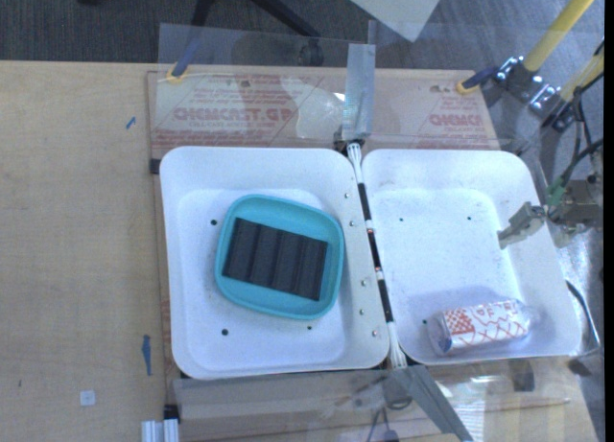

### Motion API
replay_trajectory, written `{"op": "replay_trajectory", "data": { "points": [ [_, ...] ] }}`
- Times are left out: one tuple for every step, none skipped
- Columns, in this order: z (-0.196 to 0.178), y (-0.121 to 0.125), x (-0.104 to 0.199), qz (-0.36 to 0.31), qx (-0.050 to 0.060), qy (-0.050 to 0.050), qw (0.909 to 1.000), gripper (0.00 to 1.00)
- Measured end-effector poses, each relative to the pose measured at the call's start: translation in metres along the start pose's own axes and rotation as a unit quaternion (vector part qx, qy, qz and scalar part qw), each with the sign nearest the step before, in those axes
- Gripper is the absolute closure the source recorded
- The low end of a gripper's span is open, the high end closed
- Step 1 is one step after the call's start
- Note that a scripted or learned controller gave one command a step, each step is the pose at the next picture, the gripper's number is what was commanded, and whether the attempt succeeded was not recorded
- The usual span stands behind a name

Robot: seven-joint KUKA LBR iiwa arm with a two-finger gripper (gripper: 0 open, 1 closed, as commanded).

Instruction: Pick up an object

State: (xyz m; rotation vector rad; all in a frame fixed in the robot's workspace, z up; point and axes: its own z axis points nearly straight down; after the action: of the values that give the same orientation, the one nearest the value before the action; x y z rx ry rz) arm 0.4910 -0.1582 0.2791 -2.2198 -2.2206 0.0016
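i see the pincer (518, 224) over the right bin's (432, 181) right edge, grip state unclear, red-patterned packet (480, 325) lying in that bin's near corner, teal tray (279, 256) in left bin (192, 191).

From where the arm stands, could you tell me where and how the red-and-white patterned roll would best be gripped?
Probably across its middle, from above. The red-and-white roll lies on its side near the front of the right bin, long axis running left to right, so fingers closing across its narrow width should fit. The gripper sits at the bin's right rim.
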Motion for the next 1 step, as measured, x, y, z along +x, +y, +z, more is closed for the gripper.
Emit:
{"op": "replay_trajectory", "data": {
  "points": [
    [0.0393, -0.0114, 0.0042, -0.202, 0.0, 0.0, 0.9793, 0.0]
  ]
}}
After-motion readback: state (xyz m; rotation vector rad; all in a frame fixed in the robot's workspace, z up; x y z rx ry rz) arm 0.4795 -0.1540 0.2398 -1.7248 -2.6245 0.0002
